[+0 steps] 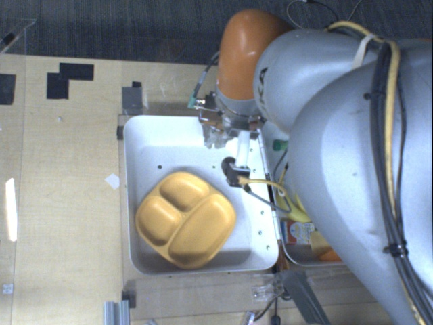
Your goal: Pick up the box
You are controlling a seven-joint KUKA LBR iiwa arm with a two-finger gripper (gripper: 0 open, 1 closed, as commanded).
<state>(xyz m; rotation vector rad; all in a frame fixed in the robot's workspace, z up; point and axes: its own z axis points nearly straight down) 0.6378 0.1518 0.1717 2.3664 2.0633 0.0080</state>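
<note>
My gripper (218, 137) hangs below the orange band of the arm (245, 53), over the far right corner of the left bin (139, 181). Nothing shows in it. A large yellow moulded tray (186, 219) with three hollows lies in the near half of that bin, apart from the gripper. In the right bin, a small box with orange and white print (304, 233) peeks out from under the arm. Most of it is hidden.
The grey arm covers nearly all of the right bin; a green item (279, 145) and a yellow item (298, 210) show at its edge. A black cable fitting (233, 171) hangs over the wall between the bins. Black markers lie on the bench at far left.
</note>
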